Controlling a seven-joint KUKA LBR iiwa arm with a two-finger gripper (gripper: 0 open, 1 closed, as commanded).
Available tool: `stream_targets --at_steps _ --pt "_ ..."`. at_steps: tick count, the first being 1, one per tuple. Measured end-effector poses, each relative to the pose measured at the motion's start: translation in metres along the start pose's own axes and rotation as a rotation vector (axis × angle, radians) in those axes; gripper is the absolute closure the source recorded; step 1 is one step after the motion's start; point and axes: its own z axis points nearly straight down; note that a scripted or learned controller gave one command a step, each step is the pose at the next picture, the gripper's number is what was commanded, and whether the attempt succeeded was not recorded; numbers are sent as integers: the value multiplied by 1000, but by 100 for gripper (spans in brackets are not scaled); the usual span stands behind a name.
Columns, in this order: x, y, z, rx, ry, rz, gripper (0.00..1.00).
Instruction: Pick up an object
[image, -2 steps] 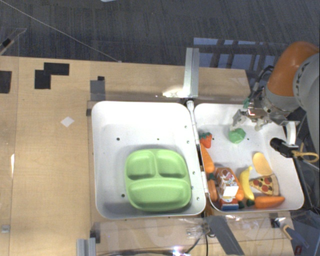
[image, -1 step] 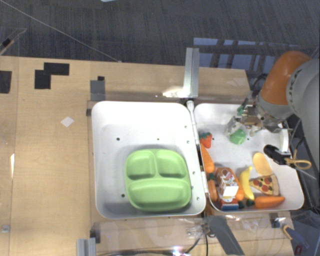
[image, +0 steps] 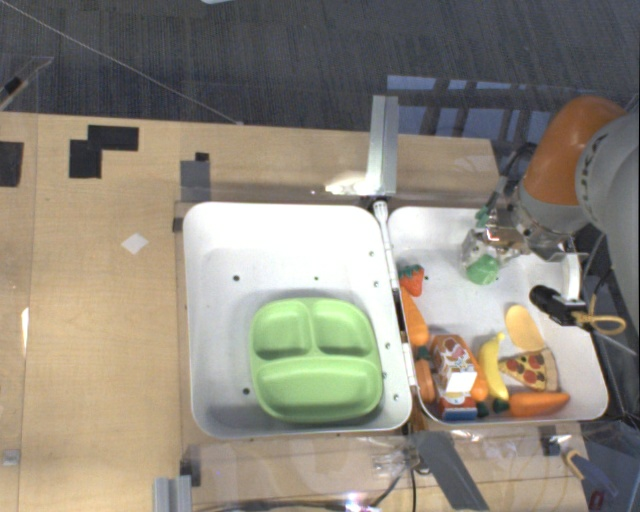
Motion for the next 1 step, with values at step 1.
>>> stream_targets --at_steps 1 --pt "62 -34 -93 4 1 175 100"
